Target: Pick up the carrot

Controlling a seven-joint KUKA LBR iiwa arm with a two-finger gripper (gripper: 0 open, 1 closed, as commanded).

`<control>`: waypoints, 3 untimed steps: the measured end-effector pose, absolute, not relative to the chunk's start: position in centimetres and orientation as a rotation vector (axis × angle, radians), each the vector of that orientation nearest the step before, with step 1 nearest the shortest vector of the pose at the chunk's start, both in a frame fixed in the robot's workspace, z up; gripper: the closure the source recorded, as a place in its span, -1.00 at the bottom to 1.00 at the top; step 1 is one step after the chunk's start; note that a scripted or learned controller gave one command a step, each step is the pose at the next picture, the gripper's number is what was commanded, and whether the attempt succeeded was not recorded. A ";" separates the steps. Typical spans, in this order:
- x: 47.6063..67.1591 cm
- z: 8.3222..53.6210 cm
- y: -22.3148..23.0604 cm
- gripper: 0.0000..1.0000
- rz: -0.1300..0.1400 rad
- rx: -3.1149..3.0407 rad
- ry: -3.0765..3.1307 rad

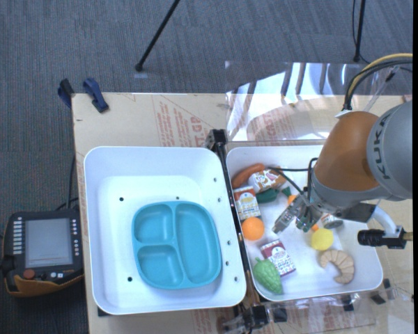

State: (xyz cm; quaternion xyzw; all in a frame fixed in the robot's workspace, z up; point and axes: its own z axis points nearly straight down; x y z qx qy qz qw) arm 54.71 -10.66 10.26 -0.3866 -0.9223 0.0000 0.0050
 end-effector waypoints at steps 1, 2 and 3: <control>52.7 8.6 -14.3 1.00 -0.001 -0.783 -3.038; 60.1 8.7 -11.2 1.00 -0.001 -1.326 -2.846; 55.8 8.6 -15.6 1.00 -0.001 -0.719 -3.056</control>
